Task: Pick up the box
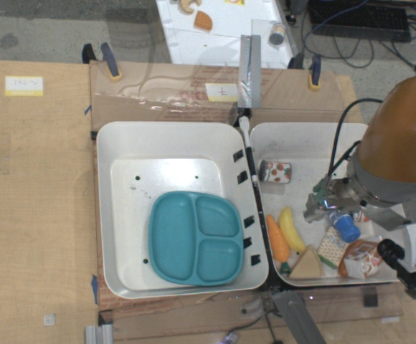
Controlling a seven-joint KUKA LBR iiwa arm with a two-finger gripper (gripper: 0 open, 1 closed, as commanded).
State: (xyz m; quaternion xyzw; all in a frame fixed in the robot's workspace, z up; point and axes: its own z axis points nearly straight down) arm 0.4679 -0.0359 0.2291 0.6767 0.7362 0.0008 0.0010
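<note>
A small white box (275, 171) printed with red fruit lies on its side in the upper left of the right bin (301, 138). A red and white carton (362, 258) lies at that bin's lower right. My gripper (321, 203) hangs over the middle of the right bin, below the grey and orange arm (398, 149). It is to the right of and below the small box, apart from it, and up and left of the carton. A blue object (347, 228) lies just below and right of the gripper.
A banana (291, 228), a carrot (277, 239), a tan wedge (307, 265) and a checkered cracker (331, 249) crowd the right bin's lower part. The left bin (115, 192) holds a teal divided plate (196, 238). A divider wall (249, 185) separates the bins.
</note>
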